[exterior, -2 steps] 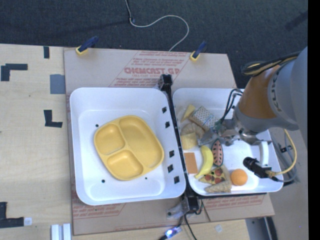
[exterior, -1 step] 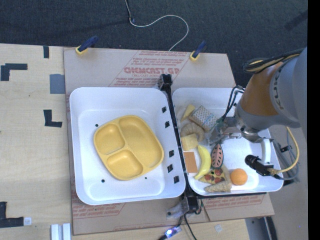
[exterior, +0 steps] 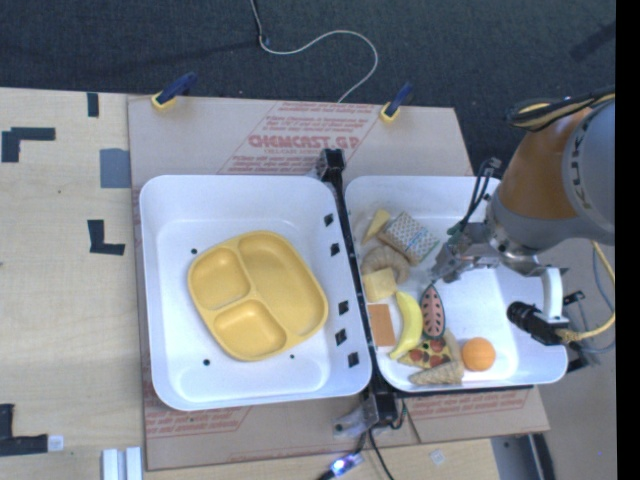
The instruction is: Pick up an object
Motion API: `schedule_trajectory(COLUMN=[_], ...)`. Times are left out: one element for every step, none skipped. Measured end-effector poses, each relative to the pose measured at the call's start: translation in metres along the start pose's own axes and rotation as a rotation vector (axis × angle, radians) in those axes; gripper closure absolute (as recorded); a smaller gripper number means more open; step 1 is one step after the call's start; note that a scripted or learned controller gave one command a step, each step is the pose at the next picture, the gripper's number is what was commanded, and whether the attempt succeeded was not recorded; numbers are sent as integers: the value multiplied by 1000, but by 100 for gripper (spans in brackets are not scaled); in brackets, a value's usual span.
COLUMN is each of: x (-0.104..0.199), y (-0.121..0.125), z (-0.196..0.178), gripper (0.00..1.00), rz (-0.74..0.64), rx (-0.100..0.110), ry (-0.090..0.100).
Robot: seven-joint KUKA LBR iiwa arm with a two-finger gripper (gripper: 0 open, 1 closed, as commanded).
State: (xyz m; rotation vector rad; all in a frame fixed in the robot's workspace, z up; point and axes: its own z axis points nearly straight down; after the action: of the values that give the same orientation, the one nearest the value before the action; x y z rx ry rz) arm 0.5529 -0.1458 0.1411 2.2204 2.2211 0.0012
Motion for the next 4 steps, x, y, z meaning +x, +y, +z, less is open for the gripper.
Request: schedule_trajectory(x=[8, 9, 51, 100], y=[-1, 0, 20, 35], z=[-60, -85, -82, -73], gripper=[100, 100, 100, 100], rz=[-2, -2, -6, -6], rx=[-3, 0, 2, 3], ry=[0, 0, 1, 1])
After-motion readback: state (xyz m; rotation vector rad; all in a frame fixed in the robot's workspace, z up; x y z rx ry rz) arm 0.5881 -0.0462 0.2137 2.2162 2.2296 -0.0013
